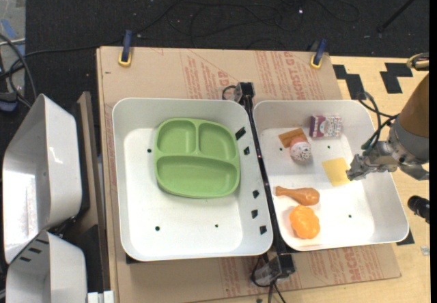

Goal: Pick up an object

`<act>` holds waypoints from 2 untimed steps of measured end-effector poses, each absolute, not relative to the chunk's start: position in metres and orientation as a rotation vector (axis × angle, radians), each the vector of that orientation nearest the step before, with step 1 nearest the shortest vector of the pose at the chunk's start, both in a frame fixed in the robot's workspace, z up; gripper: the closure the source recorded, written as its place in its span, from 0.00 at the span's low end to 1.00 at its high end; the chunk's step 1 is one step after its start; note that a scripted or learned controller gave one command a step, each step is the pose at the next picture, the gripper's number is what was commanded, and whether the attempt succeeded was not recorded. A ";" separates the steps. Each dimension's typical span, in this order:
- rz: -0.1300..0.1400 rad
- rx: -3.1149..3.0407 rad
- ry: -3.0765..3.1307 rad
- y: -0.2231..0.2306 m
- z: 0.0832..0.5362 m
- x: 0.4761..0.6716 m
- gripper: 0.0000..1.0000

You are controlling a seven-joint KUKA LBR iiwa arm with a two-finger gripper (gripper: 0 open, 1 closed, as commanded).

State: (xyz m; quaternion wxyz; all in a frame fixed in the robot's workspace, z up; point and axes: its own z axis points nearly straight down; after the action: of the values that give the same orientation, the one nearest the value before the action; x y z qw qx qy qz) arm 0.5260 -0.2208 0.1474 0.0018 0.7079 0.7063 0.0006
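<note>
My claw (356, 170) sits low inside the right bin (382, 216), close to that bin's right wall, at the end of my wrist which enters over the rim. I cannot tell its state: the tip is small and dark against the white floor.

Landmark for all positions: the yellow cheese wedge (334, 171).
- Claw tip: just right of the cheese, at its right edge. Whether it touches the cheese, I cannot tell.
- Pale round ball with red speckles (301, 151): up and left of the cheese, near it.
- Orange packet (293, 137): further up-left, touching or just beside the ball.
- Purple-and-white carton (326, 125): above the cheese, near the bin's far wall.
- Toy drumstick (298, 194): below and left of the cheese, lying crosswise.
- Orange fruit (305, 222): below the drumstick, near the bin's front wall.

Nothing lies between my claw and the cheese. The floor right of and below the cheese is bare white, apart from one small dark dot.

Left bin (136, 226): well to the left of the cheese, across the black divider where the two bins meet. It holds a green divided plate (198, 158), three compartments, lying flat.

Both bins rest on a cardboard sheet (205, 69) held by two yellow clamps at its far edge.
</note>
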 end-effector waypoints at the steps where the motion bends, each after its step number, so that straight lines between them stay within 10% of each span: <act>1: 0.003 2.215 2.221 -0.213 0.197 0.521 1.00; 2: 0.004 2.213 2.221 -0.215 0.258 0.530 1.00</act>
State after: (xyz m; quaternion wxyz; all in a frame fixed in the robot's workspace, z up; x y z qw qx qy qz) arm 0.5300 -0.2153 0.2576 0.0033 0.7058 0.7084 0.0012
